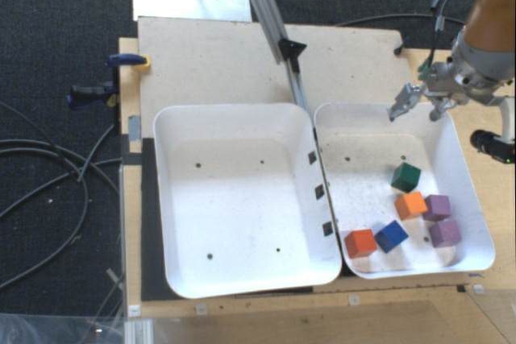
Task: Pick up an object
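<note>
Several small blocks lie in the right bin: a green block, an orange block, two purple blocks, a blue block and a red-orange block. My gripper hangs over the bin's far right rim, well above the blocks. Its two fingers are spread apart with nothing between them.
The left bin stands beside the right one, with a dividing rim between them. A slanted metal pole crosses the bench behind the bins. A clamp sits at the bench's left edge, cables lie on the floor.
</note>
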